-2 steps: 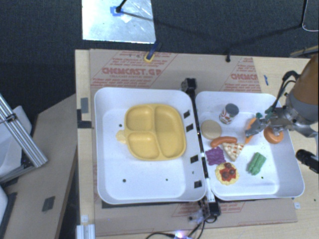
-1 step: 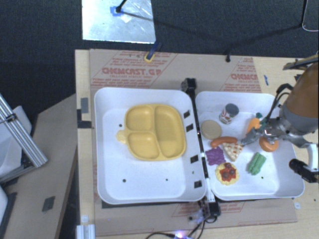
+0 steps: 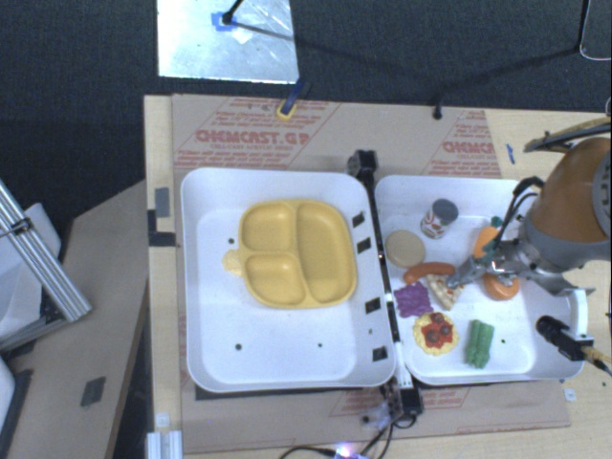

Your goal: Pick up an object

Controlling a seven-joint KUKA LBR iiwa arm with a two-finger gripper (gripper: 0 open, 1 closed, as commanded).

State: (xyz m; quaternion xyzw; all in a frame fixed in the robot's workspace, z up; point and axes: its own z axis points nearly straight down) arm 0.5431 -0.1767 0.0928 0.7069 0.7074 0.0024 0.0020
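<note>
Pincer (image 3: 470,273) low in right bin (image 3: 545,360), beside hot dog (image 3: 427,272) and orange piece (image 3: 500,288); open or clenched: cannot tell. Nearby: purple piece (image 3: 413,300), pizza toy (image 3: 435,334), green piece (image 3: 478,342), can (image 3: 439,218). Yellow divided plate (image 3: 292,253) in left bin (image 3: 206,256).

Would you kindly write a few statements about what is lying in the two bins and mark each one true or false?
1. The yellow divided plate lies in the left bin. True.
2. The small can lies inside the yellow plate. False: it stands in the right bin, near its back wall.
3. The green toy lies near the right bin's front edge. True.
4. The purple piece is in the left bin. False: it is in the right bin, beside the sausage.
5. The gripper is over the right bin. True.
</note>
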